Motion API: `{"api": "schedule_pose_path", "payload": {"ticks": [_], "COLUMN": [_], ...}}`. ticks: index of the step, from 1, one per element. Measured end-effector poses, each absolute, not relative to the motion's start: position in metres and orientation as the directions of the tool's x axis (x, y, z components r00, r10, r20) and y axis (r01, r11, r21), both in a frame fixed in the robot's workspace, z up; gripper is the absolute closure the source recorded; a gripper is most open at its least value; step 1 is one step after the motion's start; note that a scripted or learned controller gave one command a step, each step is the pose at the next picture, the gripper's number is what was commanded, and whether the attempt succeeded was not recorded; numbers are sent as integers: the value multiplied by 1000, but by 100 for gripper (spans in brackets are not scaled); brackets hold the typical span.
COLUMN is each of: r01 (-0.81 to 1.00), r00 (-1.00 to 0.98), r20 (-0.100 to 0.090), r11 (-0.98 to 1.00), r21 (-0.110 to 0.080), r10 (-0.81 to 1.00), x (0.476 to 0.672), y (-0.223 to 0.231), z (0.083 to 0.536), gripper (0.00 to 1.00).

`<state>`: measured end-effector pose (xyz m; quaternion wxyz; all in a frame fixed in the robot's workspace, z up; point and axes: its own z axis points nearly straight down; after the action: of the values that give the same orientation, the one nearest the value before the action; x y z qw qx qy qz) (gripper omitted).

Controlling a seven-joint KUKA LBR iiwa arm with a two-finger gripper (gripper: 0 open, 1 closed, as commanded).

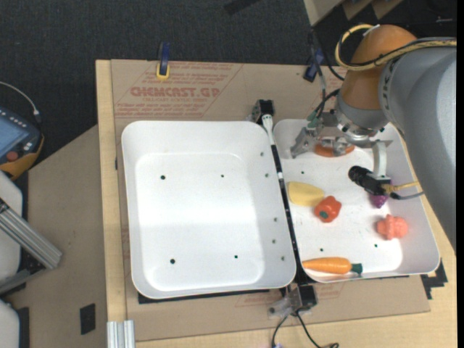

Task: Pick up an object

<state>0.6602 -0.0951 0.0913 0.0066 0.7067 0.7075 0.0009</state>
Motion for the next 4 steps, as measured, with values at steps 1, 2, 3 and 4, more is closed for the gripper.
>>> {"api": "schedule_pose_path", "payload": {"ticks": [1,2,3,4], "r01": [1000,1000,1000,1000], "r00": [0,0,0,4], "r20": [-7,-6,-1,2], "r11": [0,0,0,-4], "r21": [11,10,1,-10], "r10": [1000,1000,1000,1000], "x": [660,660,657,542], "y": [-95,-95,-93,-93], "z": [91,91,85,84], "gripper": [0,0,0,0]}}
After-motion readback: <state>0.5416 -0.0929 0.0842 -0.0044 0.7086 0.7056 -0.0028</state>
